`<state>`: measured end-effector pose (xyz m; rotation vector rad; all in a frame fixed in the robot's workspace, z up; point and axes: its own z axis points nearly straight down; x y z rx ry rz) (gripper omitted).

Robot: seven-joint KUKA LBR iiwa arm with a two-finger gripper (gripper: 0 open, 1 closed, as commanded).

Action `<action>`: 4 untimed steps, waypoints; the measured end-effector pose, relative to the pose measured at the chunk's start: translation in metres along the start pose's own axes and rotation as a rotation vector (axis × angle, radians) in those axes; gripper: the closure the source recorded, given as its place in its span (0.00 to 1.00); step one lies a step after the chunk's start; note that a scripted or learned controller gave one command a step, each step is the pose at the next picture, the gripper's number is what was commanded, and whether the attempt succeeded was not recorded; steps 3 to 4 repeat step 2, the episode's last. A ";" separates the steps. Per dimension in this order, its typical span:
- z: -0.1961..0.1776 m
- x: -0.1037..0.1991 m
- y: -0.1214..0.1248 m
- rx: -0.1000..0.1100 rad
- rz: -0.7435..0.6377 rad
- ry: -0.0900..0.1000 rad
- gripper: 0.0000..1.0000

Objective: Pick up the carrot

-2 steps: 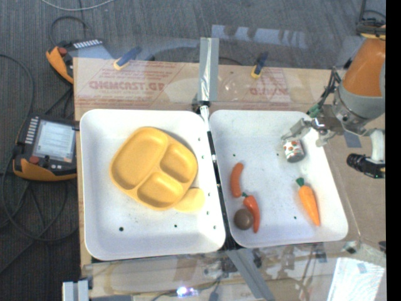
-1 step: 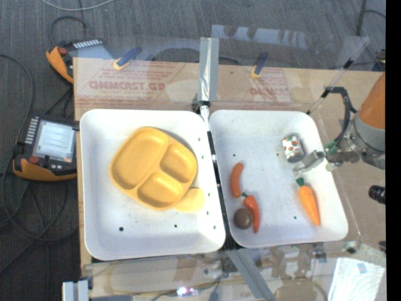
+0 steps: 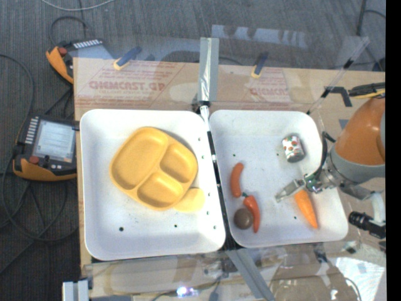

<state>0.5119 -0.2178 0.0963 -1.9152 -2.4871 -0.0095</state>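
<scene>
The carrot (image 3: 306, 209) is a small orange cone lying in the right bin (image 3: 263, 127) near its right front corner, pointing toward the front. My gripper (image 3: 293, 189) reaches in from the right, low over the bin floor. Its tip sits just left of and behind the carrot's thick end, close to it. Nothing shows held in the gripper. The arm's orange band (image 3: 362, 133) hangs over the bin's right rim.
In the right bin lie a reddish sausage (image 3: 236, 179), a red chili pepper (image 3: 252, 211), a brown ball (image 3: 243, 218) and a small silver can (image 3: 292, 148). The left bin (image 3: 100, 231) holds a yellow divided plate (image 3: 155, 167) and a yellow wedge (image 3: 195, 200).
</scene>
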 end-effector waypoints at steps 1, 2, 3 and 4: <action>-0.008 0.000 0.000 0.000 0.001 -0.001 1.00; -0.084 0.057 -0.001 0.005 0.103 -0.005 1.00; -0.084 0.057 -0.001 0.005 0.103 -0.005 1.00; -0.084 0.057 -0.001 0.005 0.103 -0.005 1.00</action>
